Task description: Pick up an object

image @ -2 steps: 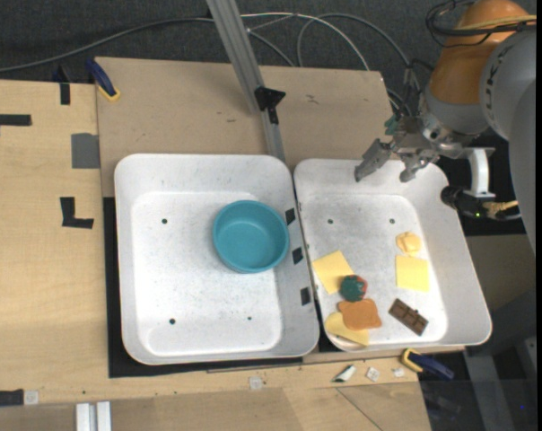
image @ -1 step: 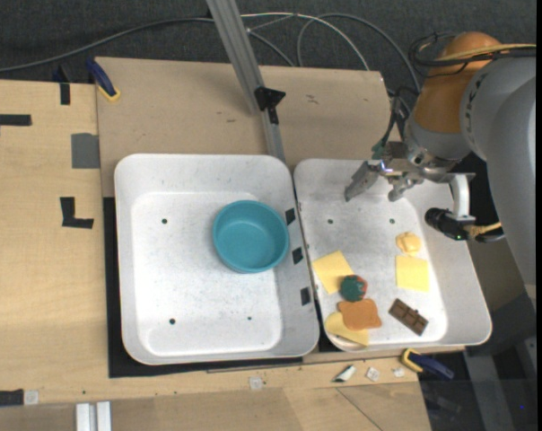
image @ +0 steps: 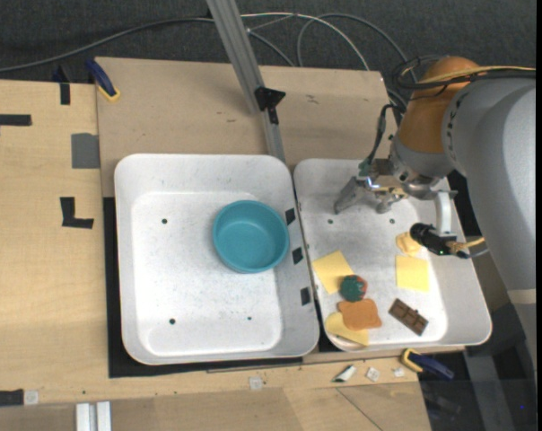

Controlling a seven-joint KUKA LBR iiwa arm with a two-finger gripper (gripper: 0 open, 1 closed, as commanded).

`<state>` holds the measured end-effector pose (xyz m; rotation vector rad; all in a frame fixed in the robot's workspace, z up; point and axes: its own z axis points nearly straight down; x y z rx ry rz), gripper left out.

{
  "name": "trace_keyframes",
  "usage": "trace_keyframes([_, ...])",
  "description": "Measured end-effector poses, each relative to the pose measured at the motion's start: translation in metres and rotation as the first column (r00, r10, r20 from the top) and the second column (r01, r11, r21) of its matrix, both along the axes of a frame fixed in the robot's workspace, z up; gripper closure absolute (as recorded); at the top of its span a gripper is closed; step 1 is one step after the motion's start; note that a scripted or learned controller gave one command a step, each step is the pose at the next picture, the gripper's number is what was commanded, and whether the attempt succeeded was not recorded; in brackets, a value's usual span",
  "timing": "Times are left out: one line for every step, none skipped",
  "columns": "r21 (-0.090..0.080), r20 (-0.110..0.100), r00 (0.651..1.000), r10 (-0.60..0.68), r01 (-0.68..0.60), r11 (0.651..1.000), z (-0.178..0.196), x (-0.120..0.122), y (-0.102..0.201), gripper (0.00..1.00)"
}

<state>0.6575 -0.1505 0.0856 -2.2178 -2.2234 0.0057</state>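
Hand hovers with fingers spread and holding nothing over the upper part of the right bin, so it should travel toward lower frame, centre over one loose piece such as the yellow slice, descend straight, then close.

The two bins are white with fine dark speckles; the bowl in the left one is teal blue; in the right bin lie pale yellow squares, an orange piece, a dark green ball with some red, and a dark brown bar; the arm is grey with an orange band; the bench is light tan wood with black marks.
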Motion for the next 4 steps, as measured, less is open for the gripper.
trace_keyframes([0.000,0.001,1.000,0.001,-0.001,1.000,0.013,0.001,0.001,1.00])
trace_keyframes([0.001,0.009,1.000,-0.001,0.001,1.000,0.077,0.004,0.002,1.00])
trace_keyframes([0.001,0.008,1.000,-0.001,0.001,1.000,0.127,-0.004,0.005,1.00])
trace_keyframes([0.000,0.008,1.000,-0.002,0.002,1.000,0.183,-0.012,0.001,1.00])
